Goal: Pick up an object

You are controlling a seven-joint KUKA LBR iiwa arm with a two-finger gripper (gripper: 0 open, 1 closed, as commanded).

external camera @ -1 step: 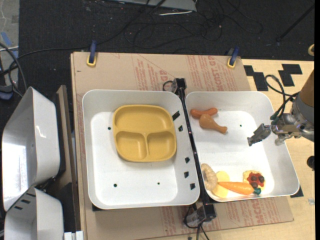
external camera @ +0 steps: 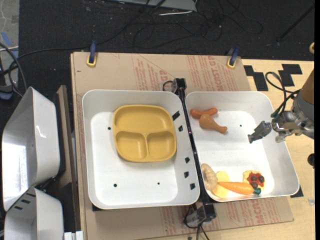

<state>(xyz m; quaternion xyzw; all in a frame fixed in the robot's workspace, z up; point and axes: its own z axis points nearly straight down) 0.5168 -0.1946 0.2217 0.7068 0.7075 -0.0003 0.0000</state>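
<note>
Two shallow white bins side by side on a cardboard-topped bench point(external camera: 150, 69), clamped at the far edge. Left bin point(external camera: 100, 184): yellow divided tray point(external camera: 145, 133), bare floor on all sides. Right bin point(external camera: 280, 149): drumstick point(external camera: 213, 124) and sausage point(external camera: 204, 112) near the far wall; carrot point(external camera: 236, 187), pizza slice point(external camera: 254, 178) and pale pieces crowded along the near wall; open middle. Gripper point(external camera: 260, 132) low over the right bin's right side, reaching in from the right, nothing visibly between its fingers; open or closed, impossible to tell.
</note>
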